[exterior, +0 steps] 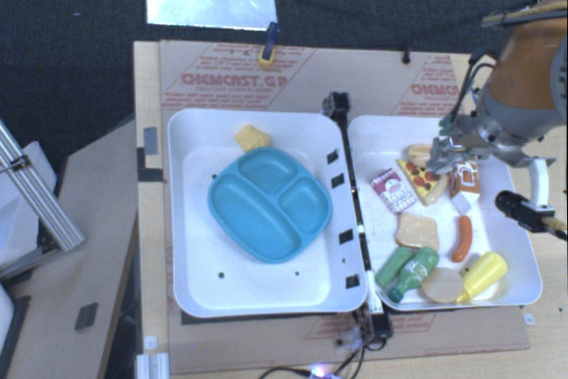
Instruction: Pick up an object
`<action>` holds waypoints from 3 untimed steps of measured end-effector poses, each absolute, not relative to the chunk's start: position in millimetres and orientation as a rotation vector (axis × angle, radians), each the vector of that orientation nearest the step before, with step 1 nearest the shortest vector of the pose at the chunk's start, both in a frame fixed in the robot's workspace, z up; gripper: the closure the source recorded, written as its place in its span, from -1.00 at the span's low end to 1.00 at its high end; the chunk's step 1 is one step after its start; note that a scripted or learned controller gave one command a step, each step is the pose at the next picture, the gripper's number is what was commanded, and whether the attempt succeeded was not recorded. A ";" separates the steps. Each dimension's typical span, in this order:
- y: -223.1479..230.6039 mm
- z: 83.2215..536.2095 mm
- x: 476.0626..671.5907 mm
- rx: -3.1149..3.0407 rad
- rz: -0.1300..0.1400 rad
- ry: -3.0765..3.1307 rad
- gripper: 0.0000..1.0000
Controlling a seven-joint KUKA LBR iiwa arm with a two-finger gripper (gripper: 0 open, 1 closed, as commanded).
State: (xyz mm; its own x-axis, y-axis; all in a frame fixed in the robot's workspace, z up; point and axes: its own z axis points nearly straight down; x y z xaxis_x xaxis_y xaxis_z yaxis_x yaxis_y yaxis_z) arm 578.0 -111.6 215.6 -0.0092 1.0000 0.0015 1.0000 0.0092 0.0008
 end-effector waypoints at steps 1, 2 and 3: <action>-58.9 211.0 592.6 -2.211 -0.004 -2.233 1.00; -10.2 226.7 590.8 -2.211 -0.006 -2.233 1.00; 30.7 225.2 595.8 -2.212 -0.005 -2.232 1.00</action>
